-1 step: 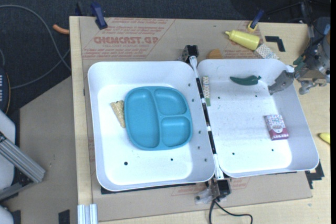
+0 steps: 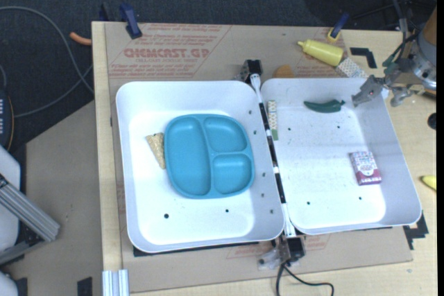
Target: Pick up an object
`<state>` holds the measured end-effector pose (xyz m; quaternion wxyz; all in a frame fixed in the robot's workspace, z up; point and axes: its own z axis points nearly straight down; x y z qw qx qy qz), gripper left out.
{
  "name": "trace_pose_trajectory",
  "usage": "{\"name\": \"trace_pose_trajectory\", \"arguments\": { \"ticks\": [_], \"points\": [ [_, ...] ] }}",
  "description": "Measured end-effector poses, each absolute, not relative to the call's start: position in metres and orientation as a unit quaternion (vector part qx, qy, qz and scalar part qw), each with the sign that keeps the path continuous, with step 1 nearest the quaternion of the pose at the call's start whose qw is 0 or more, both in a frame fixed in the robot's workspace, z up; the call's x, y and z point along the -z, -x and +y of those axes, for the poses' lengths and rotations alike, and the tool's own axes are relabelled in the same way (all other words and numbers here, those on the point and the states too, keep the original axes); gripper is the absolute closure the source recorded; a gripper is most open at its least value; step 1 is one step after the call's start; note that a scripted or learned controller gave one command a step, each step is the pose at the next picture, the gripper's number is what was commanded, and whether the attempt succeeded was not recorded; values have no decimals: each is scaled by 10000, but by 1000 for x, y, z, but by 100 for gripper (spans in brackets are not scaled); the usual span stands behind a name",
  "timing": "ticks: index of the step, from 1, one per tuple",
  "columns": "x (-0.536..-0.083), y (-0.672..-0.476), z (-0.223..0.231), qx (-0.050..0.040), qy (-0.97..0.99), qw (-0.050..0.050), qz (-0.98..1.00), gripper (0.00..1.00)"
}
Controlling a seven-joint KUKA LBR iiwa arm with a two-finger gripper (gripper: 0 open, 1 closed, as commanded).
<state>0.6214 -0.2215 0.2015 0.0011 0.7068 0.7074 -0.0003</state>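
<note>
Across the left half of the desk (image 2: 104, 149), the left shallow white bin (image 2: 139, 211) holds a turquoise plastic plate with three compartments (image 2: 208, 154), lying flat near the bin's middle, and a tan cracker-like wedge (image 2: 157, 146) lies against the plate's left edge. Between the two bins runs a dark seam with a small patterned strip (image 2: 272, 118) at its upper part. Further right, the right shallow white bin (image 2: 333, 218) carries a dark green pepper-shaped object (image 2: 323, 105) near its far wall and a small pink and white packet (image 2: 365, 168) lying flat toward its right side, well apart from the green piece. Beyond the bin's far rim a yellow squeeze bottle (image 2: 322, 50) lies on its side on the desk. At the far right, the gripper (image 2: 366, 93) hangs at the right bin's upper right corner, just right of the green piece, and whether it is apart or together I cannot tell.
</note>
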Motion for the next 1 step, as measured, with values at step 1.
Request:
{"name": "trace_pose_trajectory", "arguments": {
  "ticks": [1],
  "points": [
    [-105,-664,-205,3,-7066,-3,7076,0]
  ]
}}
